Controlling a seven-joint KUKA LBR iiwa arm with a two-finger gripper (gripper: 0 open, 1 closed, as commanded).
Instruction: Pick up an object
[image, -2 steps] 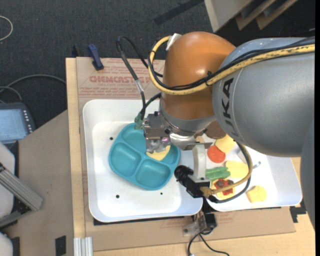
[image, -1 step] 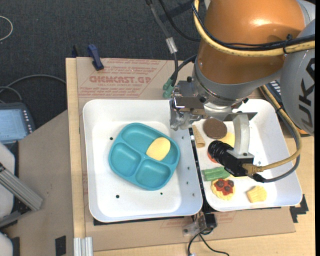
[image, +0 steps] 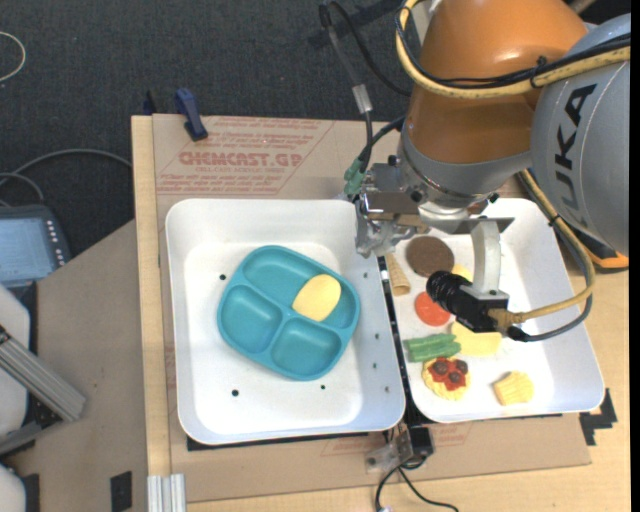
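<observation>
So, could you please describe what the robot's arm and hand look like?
The arm is bulky, rounded and grey with black KUKA lettering, and an orange band sits above the wrist. Dark and yellow cables loop over the band. The hand is a silver metal assembly.

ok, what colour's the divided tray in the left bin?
The divided tray is teal blue; camera view shows it best.

Yellow food (image: 317, 297) on teal tray (image: 250, 310)
</observation>
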